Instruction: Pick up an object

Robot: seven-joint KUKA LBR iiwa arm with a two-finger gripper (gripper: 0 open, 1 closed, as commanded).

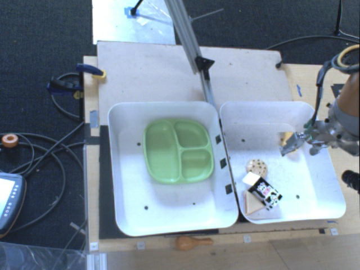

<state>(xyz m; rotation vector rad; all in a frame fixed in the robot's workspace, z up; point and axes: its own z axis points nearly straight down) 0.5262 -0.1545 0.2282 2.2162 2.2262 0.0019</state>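
Note:
My gripper [292, 144] hangs over the right bin [315, 207], near its middle right, with the arm [344, 129] coming in from the right. A small yellowish piece [287, 136] shows right at the gripper's tip; whether it is gripped or just lies beneath is unclear. In front of the gripper, toward the bin's lower left, lie a round speckled cookie [256, 166], a black-and-white patterned carton [265, 192] and a tan wedge [252, 203] beside the carton.
The left bin [126, 207] holds a green divided plate [179, 151]. A metal pole [185, 27] slants over the back of the bench. A wooden piece [194, 242] lies on the bench in front of the bins. Cables and a clamp [76, 83] lie at the left.

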